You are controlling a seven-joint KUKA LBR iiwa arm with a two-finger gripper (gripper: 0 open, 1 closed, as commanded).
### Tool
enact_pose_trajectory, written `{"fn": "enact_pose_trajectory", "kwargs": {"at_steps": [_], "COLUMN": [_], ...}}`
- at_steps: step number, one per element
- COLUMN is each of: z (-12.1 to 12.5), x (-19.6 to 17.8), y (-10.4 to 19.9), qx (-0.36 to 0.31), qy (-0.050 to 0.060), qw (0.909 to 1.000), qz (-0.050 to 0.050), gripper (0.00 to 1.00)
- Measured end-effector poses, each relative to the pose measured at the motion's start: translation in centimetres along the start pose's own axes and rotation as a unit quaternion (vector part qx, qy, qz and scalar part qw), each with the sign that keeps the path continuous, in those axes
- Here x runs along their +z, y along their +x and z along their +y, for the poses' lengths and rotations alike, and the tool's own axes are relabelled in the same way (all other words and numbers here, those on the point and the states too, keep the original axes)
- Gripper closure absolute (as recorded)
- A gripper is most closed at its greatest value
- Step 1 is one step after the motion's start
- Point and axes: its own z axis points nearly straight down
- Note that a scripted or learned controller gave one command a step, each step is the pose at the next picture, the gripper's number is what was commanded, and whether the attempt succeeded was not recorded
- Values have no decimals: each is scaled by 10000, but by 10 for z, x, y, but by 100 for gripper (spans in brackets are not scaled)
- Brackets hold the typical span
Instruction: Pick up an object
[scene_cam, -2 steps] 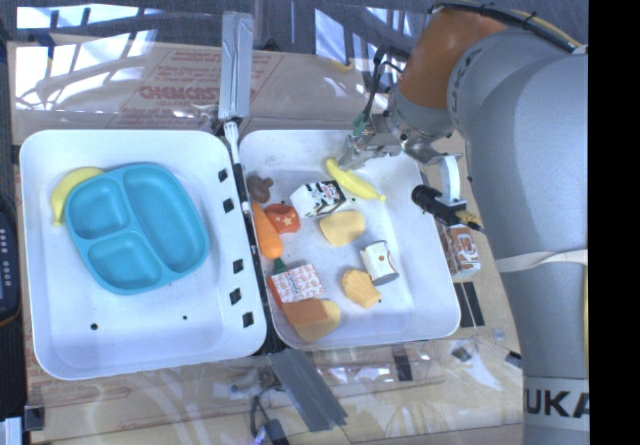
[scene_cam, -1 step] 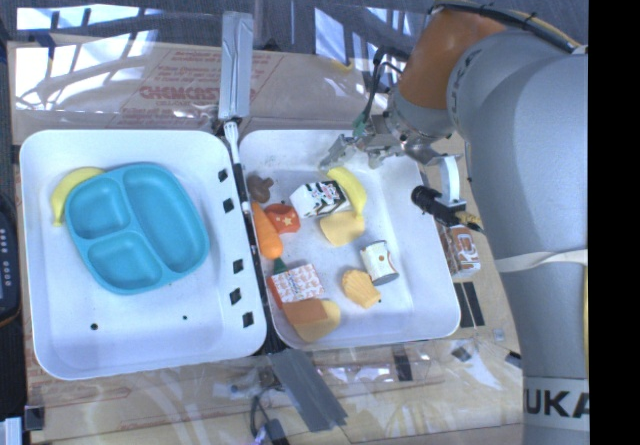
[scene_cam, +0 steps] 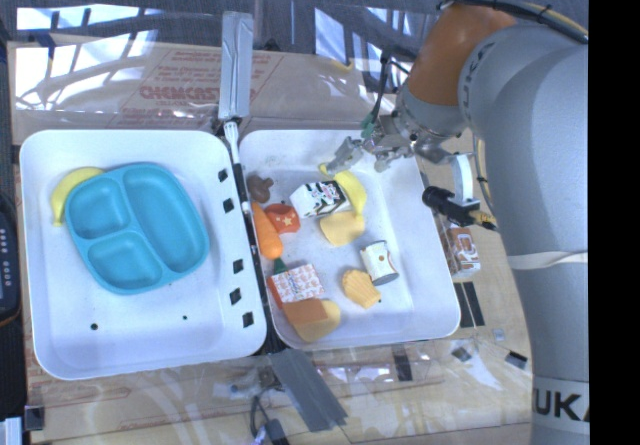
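Note:
The right bin [scene_cam: 425, 233] holds several toy foods: a yellow banana [scene_cam: 353, 193], a black-and-white milk carton [scene_cam: 319, 199], a pale cheese wedge [scene_cam: 342, 228], a red tomato [scene_cam: 283, 218], a carrot [scene_cam: 267, 235], a small white carton [scene_cam: 379, 262], a yellow cracker [scene_cam: 360, 288], a red-and-white box [scene_cam: 296, 283] and an orange block [scene_cam: 314, 319]. My gripper [scene_cam: 365, 153] hangs over the bin's far side, just above and behind the banana. Its fingers stand open with nothing between them.
The left bin [scene_cam: 50, 323] carries a blue divided plate [scene_cam: 140, 226] and a second yellow banana [scene_cam: 66, 188] at its left wall. A small brown item [scene_cam: 260, 187] lies by the divider. The grey arm [scene_cam: 530, 163] covers the right side.

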Motion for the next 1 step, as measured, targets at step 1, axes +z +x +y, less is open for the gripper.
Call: {"fn": "enact_pose_trajectory", "kwargs": {"at_steps": [1], "z": [-10], "x": [-63], "y": [27], "qx": [-1456], "qy": [-16], "qw": [9893], "qz": [-10], "gripper": [0]}}
